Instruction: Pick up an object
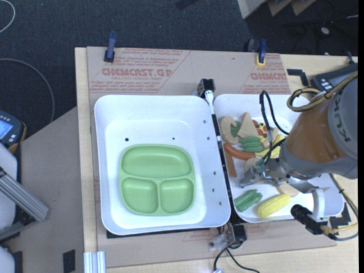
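Observation:
My gripper (251, 178) reaches low into the right bin (224, 104), over the middle of its left half. Several toy foods lie around it. Just in front of it are a green pod (247, 199) and a yellow corn cob (273, 205). An orange sausage (235, 152) lies just behind it, and further back are a green vegetable (250, 144) and a tan wedge (246, 127). The grey arm with its orange band (310, 138) hides the bin's right half. Nothing can be made out in the gripper's hold.
The left bin (108, 152) holds a green plate (157, 178) with three compartments. A black clamp (206, 87) sits at the back between the bins. Black and yellow cables (267, 110) loop over the right bin's rear. Blue clips (110, 47) hold the cardboard base.

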`<state>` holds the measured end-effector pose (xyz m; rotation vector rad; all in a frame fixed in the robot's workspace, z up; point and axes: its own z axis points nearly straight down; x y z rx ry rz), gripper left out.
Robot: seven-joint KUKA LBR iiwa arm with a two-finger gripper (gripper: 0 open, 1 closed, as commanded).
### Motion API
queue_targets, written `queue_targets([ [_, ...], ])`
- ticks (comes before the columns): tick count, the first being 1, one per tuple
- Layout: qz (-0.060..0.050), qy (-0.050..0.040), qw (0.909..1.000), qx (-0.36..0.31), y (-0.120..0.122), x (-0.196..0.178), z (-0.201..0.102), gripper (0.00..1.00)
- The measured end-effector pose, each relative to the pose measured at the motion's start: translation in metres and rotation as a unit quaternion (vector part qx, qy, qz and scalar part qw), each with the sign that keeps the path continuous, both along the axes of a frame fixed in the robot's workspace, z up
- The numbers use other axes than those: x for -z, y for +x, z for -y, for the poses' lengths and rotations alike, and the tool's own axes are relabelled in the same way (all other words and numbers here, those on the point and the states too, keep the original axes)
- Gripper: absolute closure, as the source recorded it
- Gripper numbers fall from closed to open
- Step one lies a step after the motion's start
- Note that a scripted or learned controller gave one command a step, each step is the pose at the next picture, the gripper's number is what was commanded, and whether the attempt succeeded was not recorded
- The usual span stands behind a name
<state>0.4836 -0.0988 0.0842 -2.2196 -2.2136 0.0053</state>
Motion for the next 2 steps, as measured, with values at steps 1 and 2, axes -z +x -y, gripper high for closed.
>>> queue_targets([
  [1, 0.004, -0.0012, 1.0, -0.001, 0.003, -0.011, -0.001, 1.0],
  [2, 0.008, -0.0005, 1.0, -0.005, -0.003, -0.106, -0.066, 1.0],
])
